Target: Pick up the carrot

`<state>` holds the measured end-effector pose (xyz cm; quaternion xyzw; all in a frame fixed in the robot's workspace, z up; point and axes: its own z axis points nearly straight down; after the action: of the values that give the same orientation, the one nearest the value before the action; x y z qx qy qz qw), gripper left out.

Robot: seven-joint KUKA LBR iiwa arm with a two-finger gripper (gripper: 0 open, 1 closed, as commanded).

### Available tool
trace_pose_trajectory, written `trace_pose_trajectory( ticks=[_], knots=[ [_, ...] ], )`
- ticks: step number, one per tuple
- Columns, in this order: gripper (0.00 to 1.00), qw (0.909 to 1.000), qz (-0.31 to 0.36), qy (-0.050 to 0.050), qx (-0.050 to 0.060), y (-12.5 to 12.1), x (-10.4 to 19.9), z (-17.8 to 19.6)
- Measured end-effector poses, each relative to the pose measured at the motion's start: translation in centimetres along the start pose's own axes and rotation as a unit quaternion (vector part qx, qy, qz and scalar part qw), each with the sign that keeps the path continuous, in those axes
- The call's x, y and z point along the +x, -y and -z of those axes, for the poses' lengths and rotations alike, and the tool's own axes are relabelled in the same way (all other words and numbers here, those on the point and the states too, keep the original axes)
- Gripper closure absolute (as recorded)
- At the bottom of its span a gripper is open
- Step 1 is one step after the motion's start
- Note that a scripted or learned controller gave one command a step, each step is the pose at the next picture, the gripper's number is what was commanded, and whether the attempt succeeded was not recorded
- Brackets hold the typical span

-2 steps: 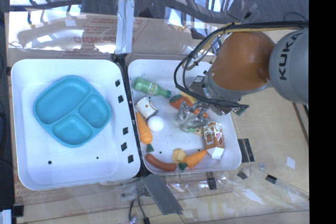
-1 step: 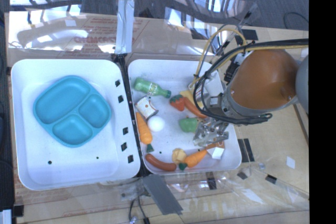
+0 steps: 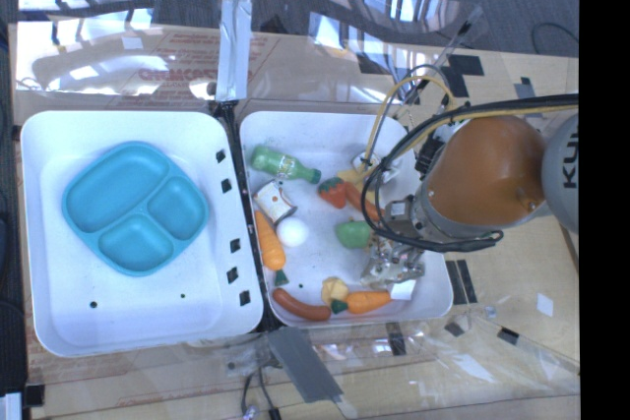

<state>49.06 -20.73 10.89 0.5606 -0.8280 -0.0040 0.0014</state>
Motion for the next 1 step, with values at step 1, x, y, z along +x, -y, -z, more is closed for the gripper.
trace_pose_trajectory(
  ticks=[1],
  knots=[
    [1.0, 0.9906, 0.136, 0.0, 0.003, -2.81, -3.33, 4.88]
  ],
)
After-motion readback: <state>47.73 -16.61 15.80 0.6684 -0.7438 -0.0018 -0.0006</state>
